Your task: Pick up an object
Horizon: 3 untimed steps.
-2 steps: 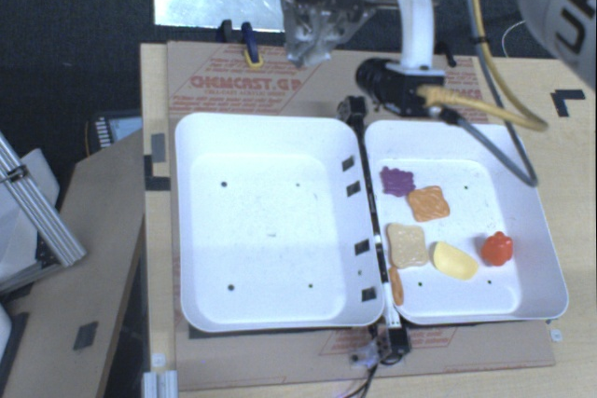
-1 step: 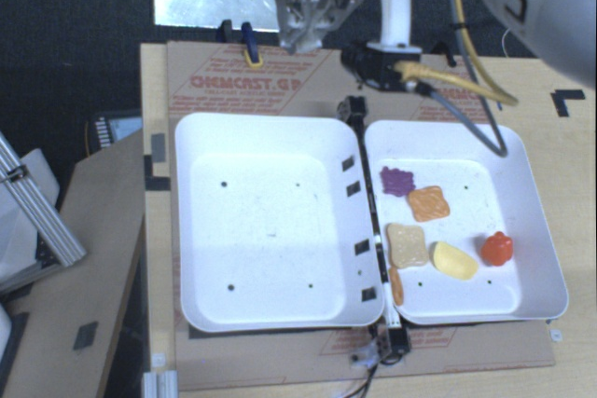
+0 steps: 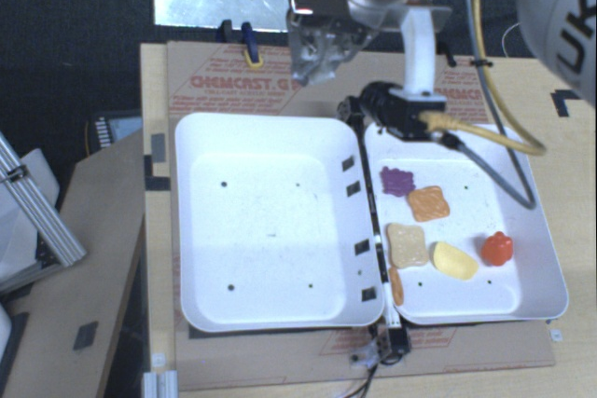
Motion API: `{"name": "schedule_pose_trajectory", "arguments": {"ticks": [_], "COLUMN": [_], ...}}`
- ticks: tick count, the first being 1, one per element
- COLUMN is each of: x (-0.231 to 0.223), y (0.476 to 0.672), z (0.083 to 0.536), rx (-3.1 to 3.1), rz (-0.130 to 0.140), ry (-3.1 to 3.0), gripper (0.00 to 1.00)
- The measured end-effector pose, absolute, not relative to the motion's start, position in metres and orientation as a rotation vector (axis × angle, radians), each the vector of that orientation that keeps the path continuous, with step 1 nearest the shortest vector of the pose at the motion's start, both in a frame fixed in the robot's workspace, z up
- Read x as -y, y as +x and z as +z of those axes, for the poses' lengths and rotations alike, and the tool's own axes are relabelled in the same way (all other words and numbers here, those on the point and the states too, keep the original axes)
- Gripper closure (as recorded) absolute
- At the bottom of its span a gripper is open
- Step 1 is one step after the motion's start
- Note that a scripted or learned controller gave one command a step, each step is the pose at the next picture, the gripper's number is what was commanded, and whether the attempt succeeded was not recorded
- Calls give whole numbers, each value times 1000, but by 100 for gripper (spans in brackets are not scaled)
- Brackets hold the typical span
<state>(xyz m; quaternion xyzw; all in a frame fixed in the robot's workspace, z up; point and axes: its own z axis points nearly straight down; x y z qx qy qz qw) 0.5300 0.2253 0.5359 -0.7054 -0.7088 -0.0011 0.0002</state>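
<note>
hovering over the far rim of the left bin [image 3: 187,200] — claw [image 3: 312,61], grip state impossible to tell — toy foods [image 3: 431,233] lying in the right bin [image 3: 536,266].

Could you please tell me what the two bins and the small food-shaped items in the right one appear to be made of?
The left bin and right bin look like thin moulded white plastic: smooth, faintly glossy, with rounded rims. The purple grapes, orange waffle, toast slice, yellow lemon and red pepper look like toy plastic or rubber, judging by their flat, saturated colours; which one, I cannot tell.
</note>
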Motion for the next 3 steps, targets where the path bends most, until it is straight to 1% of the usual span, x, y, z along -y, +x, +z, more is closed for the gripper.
{"name": "schedule_pose_trajectory", "arguments": {"ticks": [1,2,3], "x": [-226,-226,-226], "y": [531,531,531], "z": [535,547,546], "rx": [2226,2230,2229], "rz": [-3,-8,-6], "ry": [-2217,-2214,-2214], "gripper": [0,100,0]}}
